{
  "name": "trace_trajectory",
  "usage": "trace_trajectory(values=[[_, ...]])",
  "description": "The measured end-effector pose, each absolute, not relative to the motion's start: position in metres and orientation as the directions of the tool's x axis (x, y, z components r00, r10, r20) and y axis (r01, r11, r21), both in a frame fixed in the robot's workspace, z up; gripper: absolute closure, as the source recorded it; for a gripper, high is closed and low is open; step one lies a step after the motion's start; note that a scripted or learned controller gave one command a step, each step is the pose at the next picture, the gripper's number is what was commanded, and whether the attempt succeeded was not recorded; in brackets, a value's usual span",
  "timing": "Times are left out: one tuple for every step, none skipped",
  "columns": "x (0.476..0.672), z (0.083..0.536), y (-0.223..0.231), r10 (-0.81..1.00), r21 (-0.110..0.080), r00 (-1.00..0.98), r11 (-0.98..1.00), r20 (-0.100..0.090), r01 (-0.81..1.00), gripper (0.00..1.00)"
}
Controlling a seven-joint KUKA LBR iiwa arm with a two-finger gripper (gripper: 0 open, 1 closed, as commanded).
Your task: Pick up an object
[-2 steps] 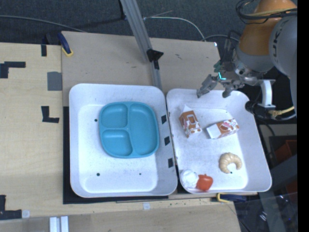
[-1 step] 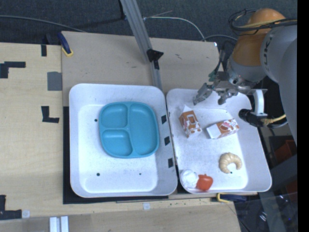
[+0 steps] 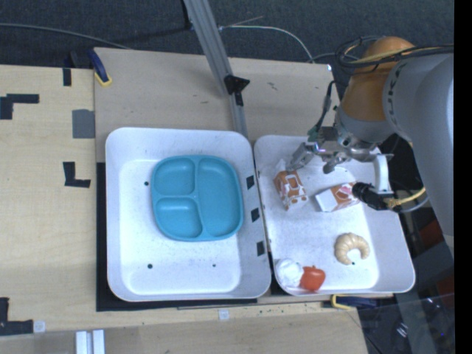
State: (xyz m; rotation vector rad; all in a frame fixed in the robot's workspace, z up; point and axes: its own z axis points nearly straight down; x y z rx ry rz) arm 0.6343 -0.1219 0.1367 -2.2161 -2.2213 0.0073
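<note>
My gripper (image 3: pixel 316 159) hangs over the back of the right bin (image 3: pixel 391 271), its two fingers spread apart with nothing between them. Just below and left of it lies a small orange and white packet (image 3: pixel 290 187). To its right lies a white and orange wrapped piece (image 3: pixel 335 197). A tan croissant (image 3: pixel 352 247) rests further forward. A red tomato-like piece (image 3: pixel 313 278) with a white lump (image 3: pixel 290 272) beside it sits at the front left corner of that bin.
The left bin (image 3: pixel 125 271) holds a blue divided plate (image 3: pixel 198 198). A grey metal pole (image 3: pixel 214 43) slants down from the top to the seam between the bins. The arm's grey body and orange band (image 3: pixel 372 80) fill the upper right.
</note>
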Motion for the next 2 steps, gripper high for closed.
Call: trace_trajectory(values=[[0.641, 0.113, -0.122, 1.000, 0.019, -0.003, 0.003, -0.002, 1.000, 0.00], [0.642, 0.124, -0.121, 1.000, 0.025, -0.003, 0.003, -0.003, 1.000, 1.00]])
